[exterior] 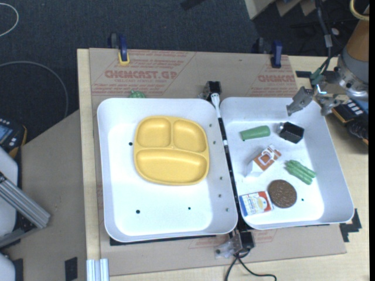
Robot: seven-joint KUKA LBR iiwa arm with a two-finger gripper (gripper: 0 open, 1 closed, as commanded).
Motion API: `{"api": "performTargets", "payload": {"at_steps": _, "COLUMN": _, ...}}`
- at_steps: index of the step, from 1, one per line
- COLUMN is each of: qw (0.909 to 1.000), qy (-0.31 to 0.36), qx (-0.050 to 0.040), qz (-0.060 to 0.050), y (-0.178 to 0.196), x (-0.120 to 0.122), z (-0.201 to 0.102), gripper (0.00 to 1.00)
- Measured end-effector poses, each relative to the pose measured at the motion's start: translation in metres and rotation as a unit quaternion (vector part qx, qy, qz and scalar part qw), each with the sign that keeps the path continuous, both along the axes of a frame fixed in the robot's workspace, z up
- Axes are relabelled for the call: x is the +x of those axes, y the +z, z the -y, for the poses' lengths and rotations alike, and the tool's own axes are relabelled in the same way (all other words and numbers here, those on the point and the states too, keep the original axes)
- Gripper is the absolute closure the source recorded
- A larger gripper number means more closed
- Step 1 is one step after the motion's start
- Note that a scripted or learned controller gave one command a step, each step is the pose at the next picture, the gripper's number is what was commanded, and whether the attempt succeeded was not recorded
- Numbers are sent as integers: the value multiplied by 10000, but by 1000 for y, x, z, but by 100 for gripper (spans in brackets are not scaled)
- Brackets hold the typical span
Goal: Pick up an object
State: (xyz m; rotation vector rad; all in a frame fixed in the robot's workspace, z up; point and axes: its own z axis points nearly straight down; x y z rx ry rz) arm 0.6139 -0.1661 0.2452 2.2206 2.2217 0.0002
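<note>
On the bench (88,127), two white bins (117,204) rest on brown board (146,69).

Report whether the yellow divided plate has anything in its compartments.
Empty. The yellow divided plate in the left bin shows three bare compartments; the small items all lie in the right bin.

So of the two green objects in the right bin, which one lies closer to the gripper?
The smooth green piece at the bin's upper left, beside the black block; the ridged green one lies lower, farther from the gripper.

Yellow plate (171,150), white bins (117,174), green pieces (255,133), brown disc (282,194), black block (291,133).
</note>
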Motion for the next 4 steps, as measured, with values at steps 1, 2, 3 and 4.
{"api": "performTargets", "payload": {"at_steps": 1, "qw": 10000, "qy": 6, "qx": -7, "qz": 17, "y": 11, "x": 1, "z": 0, "gripper": 100}}
{"api": "performTargets", "payload": {"at_steps": 2, "qw": 10000, "qy": 30, "qx": 28, "qz": -50, "y": -44, "x": -57, "z": -80, "gripper": 100}}
{"api": "performTargets", "payload": {"at_steps": 3, "qw": 10000, "qy": 31, "qx": 19, "qz": -16, "y": 18, "x": -131, "z": -148, "gripper": 100}}
{"api": "performTargets", "payload": {"at_steps": 4, "qw": 10000, "qy": 43, "qx": 13, "qz": 25, "y": 62, "x": -134, "z": -219, "gripper": 100}}
